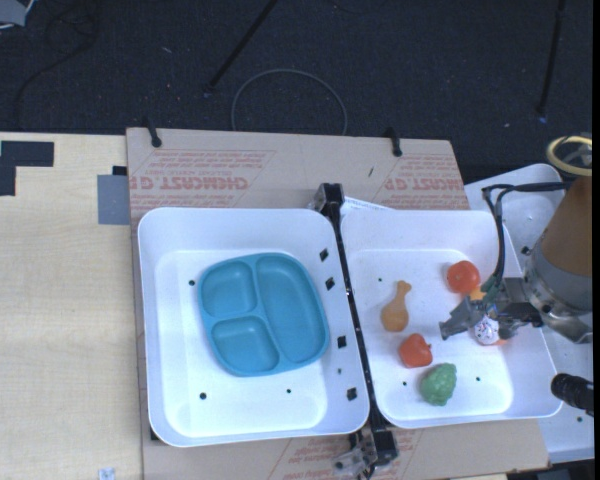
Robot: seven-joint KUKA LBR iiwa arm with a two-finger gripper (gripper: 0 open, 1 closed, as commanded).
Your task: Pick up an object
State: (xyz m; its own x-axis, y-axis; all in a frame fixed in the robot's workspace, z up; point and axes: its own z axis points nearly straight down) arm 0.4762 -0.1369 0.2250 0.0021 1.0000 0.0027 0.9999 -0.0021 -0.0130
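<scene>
While the arm (pixel 570 258) reaches in low over the right bin (pixel 380 268), the tabletop (pixel 50 318) and cardboard (pixel 280 173) under both bins lie well off from the jaws (pixel 472 320). Far across the divider from the jaws, the left bin (pixel 170 238) holds a blue tray (pixel 262 313), lying flat, probably just as filler. Every small item sits in the right bin, likely so the arm can reach them all. Closest is a red ball (pixel 464 276), just beyond the jaws toward the bin's back wall. A red piece (pixel 415 351) lies near them on the divider side, a green lump (pixel 439 384) a little further toward the front wall, and an orange gourd (pixel 396 308) further toward the divider. Any of these could serve as the object to pick. A small white-and-red thing (pixel 487 332) sits right against the jaws; whether it is gripped or merely beside them is hard to make out, and I cannot tell if the jaws stand open or closed. The arm's upper part is cut off.
</scene>
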